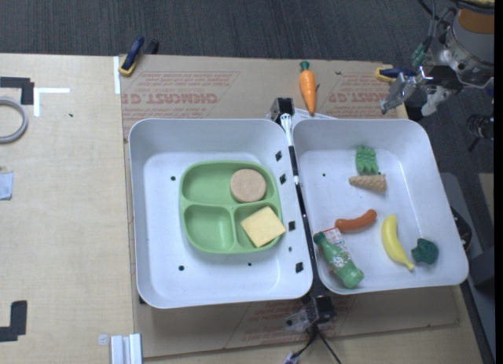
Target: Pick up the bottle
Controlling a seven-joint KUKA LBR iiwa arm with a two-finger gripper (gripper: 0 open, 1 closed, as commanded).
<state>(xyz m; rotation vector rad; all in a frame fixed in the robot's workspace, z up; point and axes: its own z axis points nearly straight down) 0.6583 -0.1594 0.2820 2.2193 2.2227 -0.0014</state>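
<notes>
Two white bins sit side by side, and our arm point(471, 5) hangs up at the far right corner, past the right bin's point(440, 182) back rim, orange band showing above the wrist. The gripper point(415, 97) points down-left with its fingers spread apart, nothing between them. We see the green bottle point(339, 259) lying on its side at the near-left corner of the right bin, well away from the gripper, with a toy sausage point(356, 222) just beside it and a banana point(395, 242) further right.
</notes>
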